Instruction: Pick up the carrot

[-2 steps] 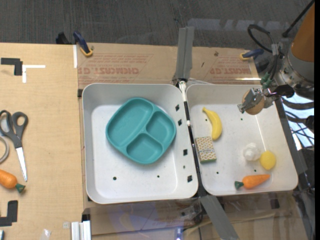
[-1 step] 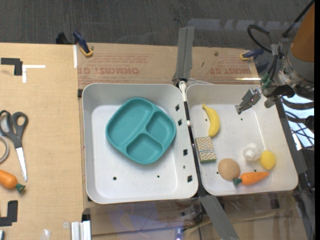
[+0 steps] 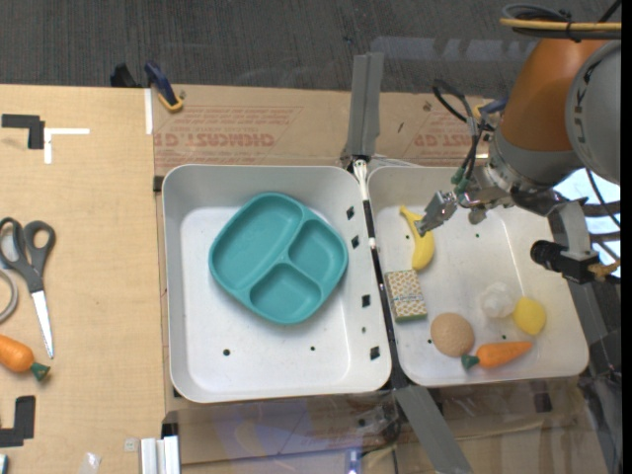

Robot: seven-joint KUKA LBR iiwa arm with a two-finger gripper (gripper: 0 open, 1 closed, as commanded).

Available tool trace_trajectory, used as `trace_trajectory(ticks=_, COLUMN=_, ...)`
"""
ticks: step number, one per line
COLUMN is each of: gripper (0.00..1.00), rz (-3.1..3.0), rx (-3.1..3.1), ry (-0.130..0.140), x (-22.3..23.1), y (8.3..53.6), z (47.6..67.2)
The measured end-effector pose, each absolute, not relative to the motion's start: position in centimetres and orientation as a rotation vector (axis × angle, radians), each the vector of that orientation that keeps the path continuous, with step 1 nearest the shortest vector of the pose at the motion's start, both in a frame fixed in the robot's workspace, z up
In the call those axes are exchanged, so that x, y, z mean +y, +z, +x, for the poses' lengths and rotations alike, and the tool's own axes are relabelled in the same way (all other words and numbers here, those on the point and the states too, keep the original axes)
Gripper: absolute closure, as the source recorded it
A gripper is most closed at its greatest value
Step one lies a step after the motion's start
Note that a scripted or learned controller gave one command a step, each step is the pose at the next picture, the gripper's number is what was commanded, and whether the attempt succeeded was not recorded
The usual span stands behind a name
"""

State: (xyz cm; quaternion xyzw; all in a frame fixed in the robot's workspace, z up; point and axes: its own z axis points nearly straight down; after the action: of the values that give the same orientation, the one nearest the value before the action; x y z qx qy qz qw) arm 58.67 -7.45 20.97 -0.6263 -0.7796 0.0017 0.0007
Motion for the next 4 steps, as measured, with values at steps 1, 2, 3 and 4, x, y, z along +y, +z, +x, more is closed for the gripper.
trace_trajectory(ticks=1, gripper=0.00, rz=-2.053, rx=-2.377, ry=0.005, x=-6.3, y=19.1, z=57.6)
trace_trajectory(ticks=2, gripper=0.00, rz=-2.174, rx=-2.266, ry=0.004, x=-13.3, y=13.3, z=56.6)
trace_trajectory(ticks=3, gripper=0.00, rz=-2.360, rx=-2.074, ry=0.003, x=-9.7, y=9.4, z=60.8)
trace_trajectory(ticks=4, gripper=0.00, rz=-2.545, rx=-1.839, ry=0.004, x=-17.9, y=14.1, z=54.6)
